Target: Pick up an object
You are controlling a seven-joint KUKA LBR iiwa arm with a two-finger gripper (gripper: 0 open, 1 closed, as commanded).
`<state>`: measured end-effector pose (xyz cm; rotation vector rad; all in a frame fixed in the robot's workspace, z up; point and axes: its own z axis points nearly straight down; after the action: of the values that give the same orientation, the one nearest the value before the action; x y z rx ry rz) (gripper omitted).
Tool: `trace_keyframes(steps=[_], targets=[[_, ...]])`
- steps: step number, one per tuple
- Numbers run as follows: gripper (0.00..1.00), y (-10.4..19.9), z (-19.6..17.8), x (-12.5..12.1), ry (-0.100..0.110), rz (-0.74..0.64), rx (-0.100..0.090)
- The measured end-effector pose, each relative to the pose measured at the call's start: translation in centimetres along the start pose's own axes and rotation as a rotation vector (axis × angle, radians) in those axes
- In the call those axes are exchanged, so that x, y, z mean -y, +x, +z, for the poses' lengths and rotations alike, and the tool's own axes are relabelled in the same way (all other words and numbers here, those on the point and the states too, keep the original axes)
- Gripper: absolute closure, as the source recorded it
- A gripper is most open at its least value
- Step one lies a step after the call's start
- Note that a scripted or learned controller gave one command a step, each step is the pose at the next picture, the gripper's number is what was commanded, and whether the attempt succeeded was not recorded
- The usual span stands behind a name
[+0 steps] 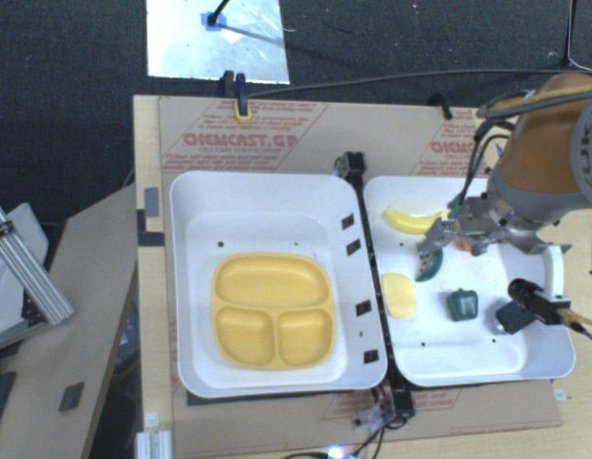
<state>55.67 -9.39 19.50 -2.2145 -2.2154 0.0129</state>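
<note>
Two shallow white bins side by side on the brown board-covered table (276, 127).

Left white bin (195, 208): holds a yellow plastic divided plate with three compartments (273, 309), lying flat near the bin's middle.

Right white bin (549, 357): a yellow banana-shaped toy (408, 221) near the far left corner; a pale yellow rounded flat piece (400, 295) close to the left wall; a small dark green pepper-shaped toy (461, 304) near the middle, just right of the pale piece.

Grey arm with orange band (549, 146) reaches in from the right, over the right bin. Pincer (434, 245) sits low between the banana toy and the green pepper toy. A dark teal curved object (429, 268) hangs at its tip, touching or just under the fingers; cannot tell whether the pincer is open, closed, or truly gripping it.

Blue and yellow clamp (240, 94) on the table's far edge.
</note>
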Motion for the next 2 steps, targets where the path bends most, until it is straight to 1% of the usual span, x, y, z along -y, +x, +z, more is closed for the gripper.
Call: trace_keyframes(steps=[1,2], targets=[[0.0,0.0,-0.7,-0.3,-0.013,-0.002,0.001],[0.0,-1.0,4.2,-0.2,-0.01,0.0,0.001]])
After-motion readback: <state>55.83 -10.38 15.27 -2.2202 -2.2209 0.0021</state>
